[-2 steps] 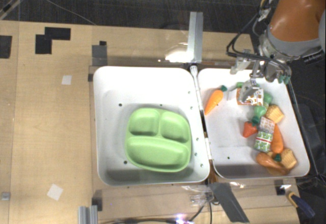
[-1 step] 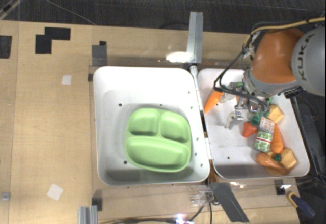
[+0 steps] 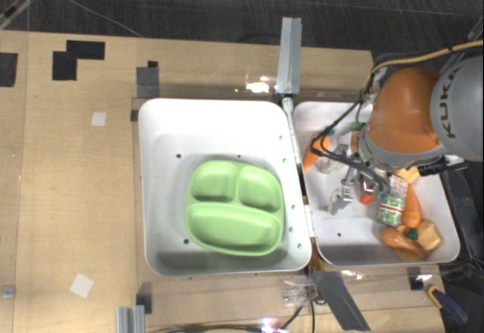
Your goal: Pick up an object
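White right bin (image 3: 333, 244): hand (image 3: 340, 199) lowered beside the green-labelled carton (image 3: 390, 207); finger state cannot be told. Descent should be centred on one item, away from the wall.

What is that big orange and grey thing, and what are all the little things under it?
That is a robot arm. It reaches in from the right, and a camera up above looks down on it. At its end is a gripper, like a hand with two fingers, hanging low in the right bin. I cannot tell if those fingers are open or shut, or if they hold anything. Beside it, in that bin, lie small toy foods: a carrot, a green box and a brownish piece that may be bread. In the left bin lies a green tray with three sections. The robot's job is to pick something up.
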{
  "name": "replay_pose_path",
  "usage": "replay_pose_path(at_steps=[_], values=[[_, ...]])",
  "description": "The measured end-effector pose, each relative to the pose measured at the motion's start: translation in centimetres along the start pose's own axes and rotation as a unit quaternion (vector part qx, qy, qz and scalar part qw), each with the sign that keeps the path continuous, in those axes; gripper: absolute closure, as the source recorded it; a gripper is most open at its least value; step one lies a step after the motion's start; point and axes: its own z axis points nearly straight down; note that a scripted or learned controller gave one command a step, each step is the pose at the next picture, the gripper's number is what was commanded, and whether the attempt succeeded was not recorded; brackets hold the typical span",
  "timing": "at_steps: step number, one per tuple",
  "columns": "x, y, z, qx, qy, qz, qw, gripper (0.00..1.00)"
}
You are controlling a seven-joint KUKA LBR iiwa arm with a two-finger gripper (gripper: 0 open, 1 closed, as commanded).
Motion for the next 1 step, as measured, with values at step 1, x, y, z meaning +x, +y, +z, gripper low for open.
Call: replay_pose_path(at_steps=[1], values=[[3.52, -1.78, -0.13, 0.0, -0.001, -0.031, 0.9995, 0.0]])
